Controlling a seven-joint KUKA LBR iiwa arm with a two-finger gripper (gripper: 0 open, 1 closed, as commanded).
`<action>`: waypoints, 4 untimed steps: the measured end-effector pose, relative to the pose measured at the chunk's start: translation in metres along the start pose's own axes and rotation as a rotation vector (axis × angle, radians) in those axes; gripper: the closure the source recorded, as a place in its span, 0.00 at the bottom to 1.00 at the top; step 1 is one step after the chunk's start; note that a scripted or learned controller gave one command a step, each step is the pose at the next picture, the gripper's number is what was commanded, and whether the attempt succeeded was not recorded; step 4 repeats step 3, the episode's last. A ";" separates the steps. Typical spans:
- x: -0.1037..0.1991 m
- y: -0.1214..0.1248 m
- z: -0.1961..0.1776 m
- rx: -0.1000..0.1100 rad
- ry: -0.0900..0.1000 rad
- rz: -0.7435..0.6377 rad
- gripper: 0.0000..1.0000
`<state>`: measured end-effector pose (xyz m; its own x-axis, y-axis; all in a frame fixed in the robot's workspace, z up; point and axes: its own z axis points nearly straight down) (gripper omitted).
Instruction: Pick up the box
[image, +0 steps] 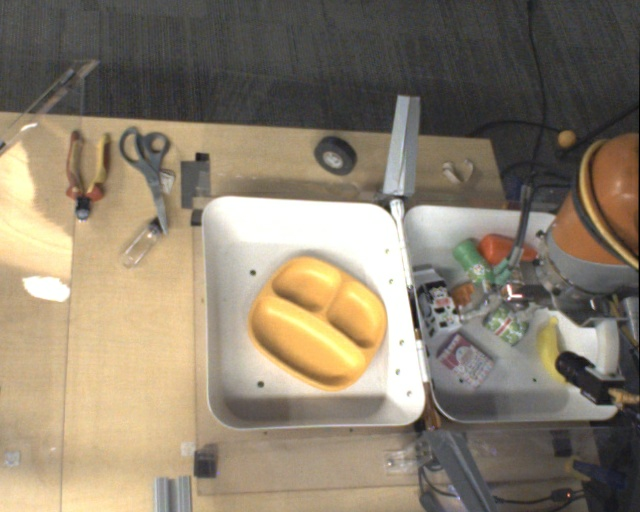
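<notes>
The gripper (507, 292) hung low over the middle of the right bin (520, 412), down among the clutter, and whether it was spread or pressed together could not be told from this slant; nothing could be seen pinched in it. By that, the task looked barely begun: the reach into the bin was made, but the grasp and the lift were both left to do. The box (436, 303), taken to be the small carton with a dark and white printed face, lay on the bin floor against the left wall, to the left of the gripper and apart from it, with a small orange piece (462, 294) between the two. A flat purple-patterned packet (465, 360) lay nearer, left of and below the gripper, and might equally have been meant as the box. A green and white packet (505, 325) sat just beside the gripper on its near side. The left bin (225, 300) held a yellow loaf-shaped thing (318, 322), well apart from all this.
</notes>
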<state>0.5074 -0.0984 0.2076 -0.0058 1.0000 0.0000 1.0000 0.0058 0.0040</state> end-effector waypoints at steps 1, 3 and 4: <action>0.011 -0.020 0.106 0.002 0.001 -0.096 0.00; 0.076 -0.014 -0.032 -0.004 0.000 -0.126 1.00; 0.076 -0.014 -0.032 -0.004 0.000 -0.126 1.00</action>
